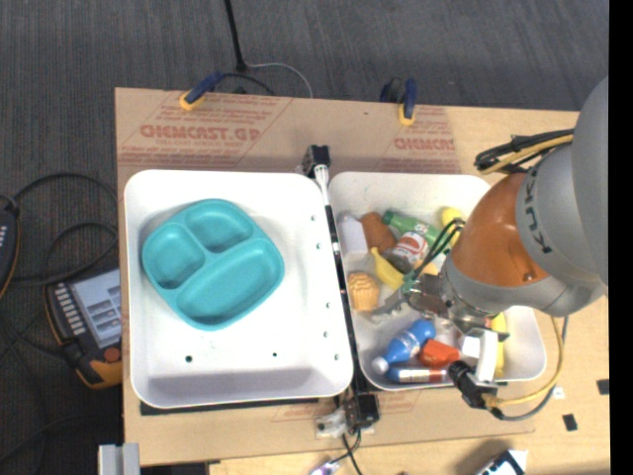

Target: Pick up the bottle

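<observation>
Lying just left of the tool (427,300), the bottle (412,240).

Two bins side by side on the counter (297,117). In the left bin (297,295), a divided plate (213,262), toward its left. In the right bin (524,364), a heap of small things: a bottle (408,229) at the back, a capped container (406,344) nearer the front. Above that heap, the arm (524,240).

Dark grey carpet (415,28) covers the floor around a plywood bench top (297,132). Far from the gripper (420,300), black cables (45,206) trail across the carpet.
</observation>
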Robot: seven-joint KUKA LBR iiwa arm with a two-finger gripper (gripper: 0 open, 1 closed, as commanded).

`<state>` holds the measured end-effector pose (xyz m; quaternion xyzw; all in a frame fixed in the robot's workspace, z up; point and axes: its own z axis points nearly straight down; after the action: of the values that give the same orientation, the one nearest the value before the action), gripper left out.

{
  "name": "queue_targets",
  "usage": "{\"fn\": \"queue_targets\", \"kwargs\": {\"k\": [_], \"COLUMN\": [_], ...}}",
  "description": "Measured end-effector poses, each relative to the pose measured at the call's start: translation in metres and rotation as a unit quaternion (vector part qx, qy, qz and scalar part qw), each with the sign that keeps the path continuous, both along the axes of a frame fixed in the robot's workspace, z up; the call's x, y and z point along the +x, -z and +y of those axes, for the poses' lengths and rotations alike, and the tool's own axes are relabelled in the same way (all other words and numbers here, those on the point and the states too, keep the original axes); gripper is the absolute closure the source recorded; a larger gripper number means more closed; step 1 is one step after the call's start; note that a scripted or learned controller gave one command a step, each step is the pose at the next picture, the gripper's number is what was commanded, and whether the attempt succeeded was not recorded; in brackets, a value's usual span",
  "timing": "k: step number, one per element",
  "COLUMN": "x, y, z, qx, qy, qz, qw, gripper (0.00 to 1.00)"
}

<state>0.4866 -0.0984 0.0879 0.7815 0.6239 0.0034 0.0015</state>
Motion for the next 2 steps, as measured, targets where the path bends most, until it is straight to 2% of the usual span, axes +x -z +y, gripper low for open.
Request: {"fn": "queue_targets", "kwargs": {"k": [1, 2], "x": [0.000, 0.000], "y": [0.000, 0.000], "z": [-0.008, -0.020], "qx": [0.0018, -0.0013], "qy": [0.126, 0.000], "qz": [0.001, -0.001], "qw": [0.9920, 1.0000], "gripper": [0.00, 0.00]}}
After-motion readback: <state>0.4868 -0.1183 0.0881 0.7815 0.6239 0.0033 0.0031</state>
